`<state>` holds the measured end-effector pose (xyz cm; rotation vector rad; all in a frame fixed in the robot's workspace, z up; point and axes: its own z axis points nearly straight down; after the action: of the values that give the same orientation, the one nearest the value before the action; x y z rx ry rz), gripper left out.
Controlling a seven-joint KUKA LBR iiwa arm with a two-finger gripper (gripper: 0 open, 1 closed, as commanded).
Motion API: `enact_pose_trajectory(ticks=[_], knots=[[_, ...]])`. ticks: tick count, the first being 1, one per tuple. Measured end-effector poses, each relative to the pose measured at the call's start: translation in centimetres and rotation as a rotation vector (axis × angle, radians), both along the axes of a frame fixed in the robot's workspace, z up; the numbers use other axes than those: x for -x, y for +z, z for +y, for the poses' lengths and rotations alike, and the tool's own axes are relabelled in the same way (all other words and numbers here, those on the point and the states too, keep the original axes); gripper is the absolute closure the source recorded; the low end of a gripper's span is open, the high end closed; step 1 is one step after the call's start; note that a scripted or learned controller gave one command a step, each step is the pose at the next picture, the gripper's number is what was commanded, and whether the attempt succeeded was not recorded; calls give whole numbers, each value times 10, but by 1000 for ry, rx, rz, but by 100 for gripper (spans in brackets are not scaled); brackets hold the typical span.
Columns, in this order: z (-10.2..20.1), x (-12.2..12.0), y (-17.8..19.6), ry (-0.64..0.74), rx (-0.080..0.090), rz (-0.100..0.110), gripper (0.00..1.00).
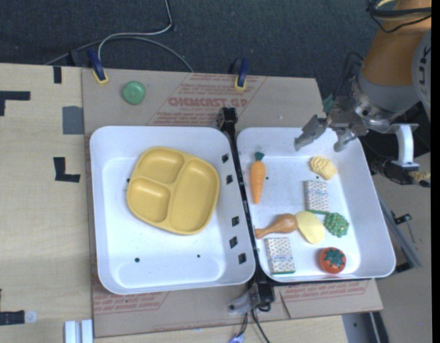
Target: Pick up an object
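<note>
So the gripper point(326, 141) is hanging over the top right corner of the right bin point(373, 213), fingers spread apart with nothing between them. All the pickable stuff sits in that bin: a carrot point(257, 179) near the left wall, a yellow corn piece point(322, 166) just below the gripper, a small printed packet point(316, 195) under that, then a chicken drumstick point(277, 226) touching a yellow lemon-ish thing point(311, 227), with broccoli point(336, 224) right beside it. Another packet point(280, 254) and a tomato point(332, 260) are at the bottom. The left bin point(106, 213) has a yellow divided plate point(173, 189). A green ball point(133, 92) sits on the cardboard behind the bins.
</note>
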<state>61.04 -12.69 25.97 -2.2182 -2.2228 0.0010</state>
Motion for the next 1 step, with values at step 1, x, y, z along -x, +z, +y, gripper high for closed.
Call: enact_pose_trajectory(ticks=[1], knots=[[70,-23,-77,1,-1,2,0]])
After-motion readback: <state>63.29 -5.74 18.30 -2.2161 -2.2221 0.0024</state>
